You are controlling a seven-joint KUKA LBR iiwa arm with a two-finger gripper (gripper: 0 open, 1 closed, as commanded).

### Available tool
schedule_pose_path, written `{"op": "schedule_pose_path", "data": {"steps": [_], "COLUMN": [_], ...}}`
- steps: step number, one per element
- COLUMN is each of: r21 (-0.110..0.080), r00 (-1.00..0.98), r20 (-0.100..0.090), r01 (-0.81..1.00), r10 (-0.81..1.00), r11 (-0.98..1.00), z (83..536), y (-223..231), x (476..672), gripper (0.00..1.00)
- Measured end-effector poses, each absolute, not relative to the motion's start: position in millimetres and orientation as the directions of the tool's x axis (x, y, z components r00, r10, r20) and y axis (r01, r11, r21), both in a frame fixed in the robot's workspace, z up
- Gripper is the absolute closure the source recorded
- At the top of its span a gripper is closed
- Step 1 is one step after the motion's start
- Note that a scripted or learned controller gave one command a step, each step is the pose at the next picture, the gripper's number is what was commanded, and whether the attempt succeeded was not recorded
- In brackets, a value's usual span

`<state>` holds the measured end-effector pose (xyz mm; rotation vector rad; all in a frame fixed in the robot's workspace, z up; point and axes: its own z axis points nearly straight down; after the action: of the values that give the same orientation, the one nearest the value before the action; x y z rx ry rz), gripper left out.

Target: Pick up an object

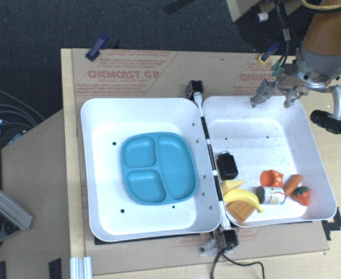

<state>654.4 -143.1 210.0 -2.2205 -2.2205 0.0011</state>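
My gripper (273,97) hangs open over the far edge of the right bin (246,133), its two grey fingers spread apart with nothing between them. Well below it, along the near side of that bin, lie a yellow banana (243,199), a tan waffle-like piece (240,211), a small bottle (272,195), a red-orange item (270,178), a carrot (292,182), a red strawberry-like item (301,195) and a black block (227,166) by the left wall.
The left bin (100,156) holds a blue divided plate (157,167). A black clip (194,88) sits at the far junction of the bins. Cables and a blue clamp (96,47) lie beyond the brown board.
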Motion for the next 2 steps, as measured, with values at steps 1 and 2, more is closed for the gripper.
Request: {"op": "schedule_pose_path", "data": {"steps": [1, 2], "r21": [-0.001, 0.001], "r00": [-0.001, 0.000], "r20": [0.000, -0.001], "r01": [1.000, 1.000], "r10": [1.000, 1.000], "r11": [0.001, 0.000], "z": [84.0, 85.1], "y": [-143.1, -147.7], "x": [664.7, 666.7], "gripper": [0.00, 0.00]}}
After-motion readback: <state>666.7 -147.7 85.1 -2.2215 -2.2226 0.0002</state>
